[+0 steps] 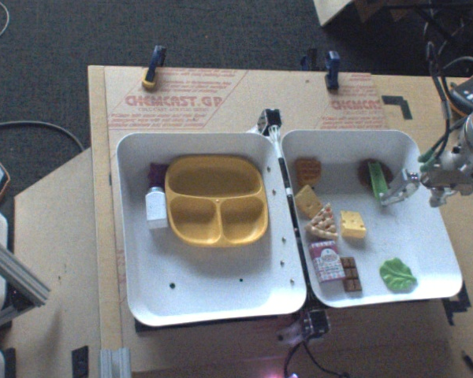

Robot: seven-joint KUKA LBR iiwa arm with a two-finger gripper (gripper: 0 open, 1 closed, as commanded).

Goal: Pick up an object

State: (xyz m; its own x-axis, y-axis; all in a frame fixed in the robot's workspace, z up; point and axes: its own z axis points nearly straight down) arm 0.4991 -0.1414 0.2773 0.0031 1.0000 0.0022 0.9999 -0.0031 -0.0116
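Gripper (pixel 394 194) over the right bin (pixel 437 246), reaching in from the right edge, metal fingers low near the bin's upper right area. Whether those fingers are open or shut, I cannot tell from up here, and nothing is plainly seen between them. Just beside the fingertips lies a green strip-shaped piece (pixel 376 177), resting across a dark brown round piece (pixel 382 170); the gripper's tip is right next to the green strip, though contact I cannot confirm.

Across the rest of that bin, toy food is spread out. A brown round cookie-like piece (pixel 307 169) sits near the upper left corner. Below it a yellow cheese wedge (pixel 307 201), and touching that, a pizza slice (pixel 324 223). To the right of the slice, a second yellow cheese block (pixel 352 224), apart from it. Further down, a small red and white packet (pixel 325 260) with a chocolate bar (pixel 351 274) just beside it. Well off toward the lower right corner, a green lettuce leaf (pixel 397 275) on its own.

Left bin (pixel 213 290) now: a yellow divided plate (pixel 216 199) takes the middle, three compartments facing up. Against its left rim stands a small white bottle (pixel 156 208), and a dark purple item (pixel 158 171) peeks out just above it, too hidden to name.

Both bins rest on a cardboard-covered bench (pixel 189 101), with a yellow-handled clamp (pixel 153 68) and a blue clamp (pixel 331 68) at its far edge.
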